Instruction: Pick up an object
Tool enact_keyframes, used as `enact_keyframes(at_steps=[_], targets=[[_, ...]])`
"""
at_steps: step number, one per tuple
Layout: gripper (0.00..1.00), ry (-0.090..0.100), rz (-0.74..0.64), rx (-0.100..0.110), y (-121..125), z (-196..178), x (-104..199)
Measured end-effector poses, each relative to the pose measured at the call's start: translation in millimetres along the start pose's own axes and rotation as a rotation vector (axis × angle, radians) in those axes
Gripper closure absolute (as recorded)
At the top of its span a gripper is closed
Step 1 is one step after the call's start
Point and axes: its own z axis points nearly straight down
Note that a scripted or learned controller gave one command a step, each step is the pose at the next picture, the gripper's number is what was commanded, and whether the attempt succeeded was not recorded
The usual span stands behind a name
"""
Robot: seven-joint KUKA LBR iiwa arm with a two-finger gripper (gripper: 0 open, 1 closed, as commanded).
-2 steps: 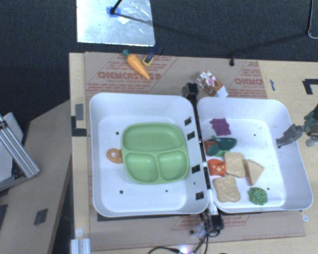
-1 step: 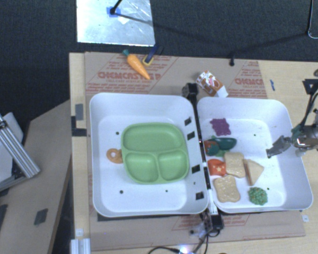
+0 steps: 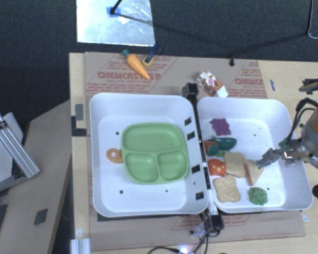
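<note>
The right bin (image 3: 265,110) holds several toy foods: a purple piece (image 3: 220,126), a dark green vegetable (image 3: 222,143), a red tomato (image 3: 216,166), two tan bread slices (image 3: 235,164) (image 3: 226,188), a tan wedge (image 3: 251,172) and a green broccoli (image 3: 258,196). My gripper (image 3: 266,160) comes in from the right, low over this bin, its tip just right of the tan wedge and above the broccoli. I see nothing held in it.
The left bin (image 3: 103,115) bears a green divided plate (image 3: 153,152) and a small orange ring (image 3: 114,155). Behind the bins on the cardboard lie an orange carrot (image 3: 138,66) and a small wrapped packet (image 3: 211,83). A shiny metal sheet (image 3: 115,15) lies farther back.
</note>
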Motion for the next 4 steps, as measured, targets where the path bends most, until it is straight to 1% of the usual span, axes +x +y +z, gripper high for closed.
enact_keyframes(at_steps=[1,2,3,4], targets=[[0.0,0.0,0.0,-0.001,5.3,61.5,1.5],[0.0,0.0,0.001,-0.006,7.0,87.3,1.6],[1.0,-0.003,0.0,-0.008,7.1,77.3,1.1],[1.0,-0.003,0.002,-0.008,-0.7,28.3,-2.8]])
